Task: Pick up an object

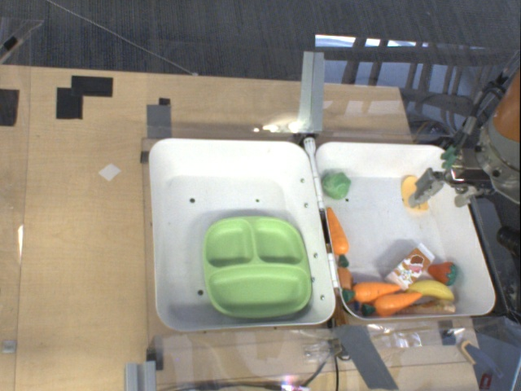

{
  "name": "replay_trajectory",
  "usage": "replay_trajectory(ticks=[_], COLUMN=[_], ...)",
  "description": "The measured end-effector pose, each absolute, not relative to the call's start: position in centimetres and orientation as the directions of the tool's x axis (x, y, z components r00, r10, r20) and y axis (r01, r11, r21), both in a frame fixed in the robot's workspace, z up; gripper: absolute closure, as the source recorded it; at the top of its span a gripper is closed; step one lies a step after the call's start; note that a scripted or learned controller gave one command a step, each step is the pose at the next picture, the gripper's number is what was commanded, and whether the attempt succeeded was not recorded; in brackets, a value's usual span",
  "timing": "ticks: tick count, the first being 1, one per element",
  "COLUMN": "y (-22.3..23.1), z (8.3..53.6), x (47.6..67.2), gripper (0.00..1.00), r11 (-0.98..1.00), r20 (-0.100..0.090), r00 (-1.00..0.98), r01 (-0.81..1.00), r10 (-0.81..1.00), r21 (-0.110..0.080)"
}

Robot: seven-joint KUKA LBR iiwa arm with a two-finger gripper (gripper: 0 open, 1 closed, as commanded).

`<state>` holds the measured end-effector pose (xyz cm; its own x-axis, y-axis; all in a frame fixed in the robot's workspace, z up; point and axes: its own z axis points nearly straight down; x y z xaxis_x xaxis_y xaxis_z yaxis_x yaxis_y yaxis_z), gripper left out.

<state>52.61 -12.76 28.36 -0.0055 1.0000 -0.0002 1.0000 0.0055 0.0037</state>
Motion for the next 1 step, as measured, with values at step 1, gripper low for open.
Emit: replay_trajectory(ticks=[1], y=[-12.66], z=[29.45], x=[52.84], gripper=[1.0], r11=[0.009], r20=[0.0], r00=[-0.009], r01=[1.0], r10=[1.0], r21=[0.009])
